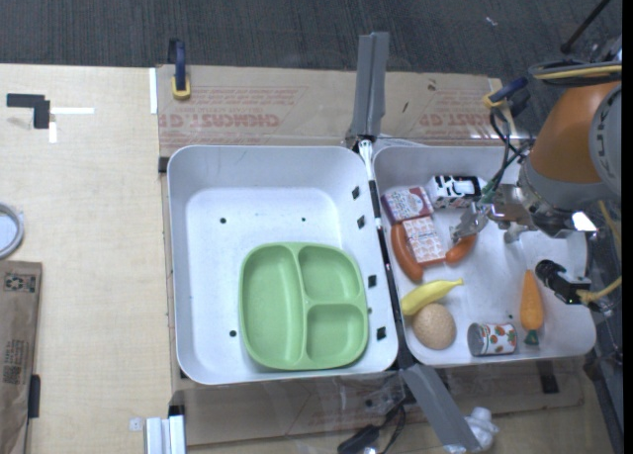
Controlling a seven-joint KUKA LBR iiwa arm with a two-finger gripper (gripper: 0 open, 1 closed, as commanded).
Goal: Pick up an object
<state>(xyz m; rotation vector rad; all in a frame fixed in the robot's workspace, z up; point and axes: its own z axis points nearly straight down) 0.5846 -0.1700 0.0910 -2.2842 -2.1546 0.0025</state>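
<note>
My pincer (473,220) hangs low in the right bin (554,338), just above the orange sausage (459,248) I'm after; whether it's open or closed I cannot tell, too small

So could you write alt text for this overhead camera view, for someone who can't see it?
A grey and orange robot arm lowers its end effector into the right white bin of toy food: banana, egg, carrot, can. The left bin holds a green divided plate.

Grey arm (584,160), orange band, black cables
</note>
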